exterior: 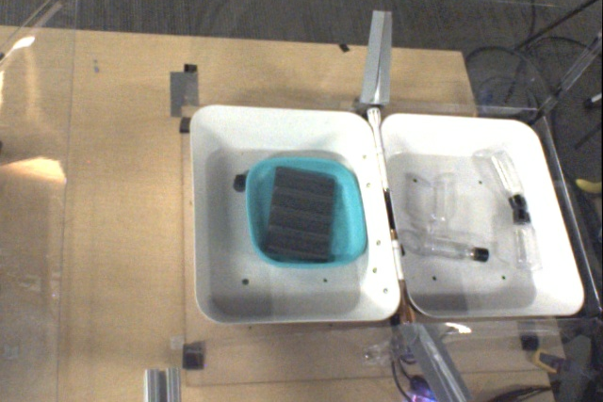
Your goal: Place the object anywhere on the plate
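Two shallow white bins sit side by side on a wooden bench point(113, 240). In the left bin point(212, 202) lies a turquoise plate point(350, 202) with rounded corners, and a dark grey ribbed block point(301, 214) rests flat on it, well inside the rim and covering much of the middle. A small dark thing point(240, 183) pokes out from under or behind the plate's left edge; most of it is hidden, so what it is cannot be told. The right bin point(471, 292) holds several clear plastic tubes point(443, 201) that are hard to make out against the white floor, their outlines faint; two of them show black caps, one point(519, 207) near the right wall and one point(480, 253) lower toward the middle. How many tubes there are cannot be counted with certainty. A grey metal bar point(377, 56) stands above the seam between the bins, and a clear sheet point(38, 165) covers the bench's left side, with glare on it. Cables point(551, 42) trail at the upper right, cut off by the edge
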Tool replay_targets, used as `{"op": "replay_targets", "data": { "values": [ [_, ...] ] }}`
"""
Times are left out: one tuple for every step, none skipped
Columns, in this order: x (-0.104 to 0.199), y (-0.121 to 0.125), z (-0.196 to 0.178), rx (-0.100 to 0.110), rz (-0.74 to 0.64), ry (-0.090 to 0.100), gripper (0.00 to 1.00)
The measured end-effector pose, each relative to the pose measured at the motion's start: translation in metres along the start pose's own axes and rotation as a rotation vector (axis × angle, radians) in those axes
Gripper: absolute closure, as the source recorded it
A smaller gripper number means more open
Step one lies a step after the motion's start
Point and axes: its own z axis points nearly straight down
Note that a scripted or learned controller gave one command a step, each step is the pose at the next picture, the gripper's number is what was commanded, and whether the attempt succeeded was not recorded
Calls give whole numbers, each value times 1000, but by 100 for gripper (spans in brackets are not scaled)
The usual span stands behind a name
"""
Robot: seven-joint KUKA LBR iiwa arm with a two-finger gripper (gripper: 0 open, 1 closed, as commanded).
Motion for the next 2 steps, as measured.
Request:
{"op": "replay_targets", "data": {
  "values": [
    [0, 0, 0, 0, 92, 0, 0],
    [0, 0, 0, 0, 92, 0, 0]
  ]
}}
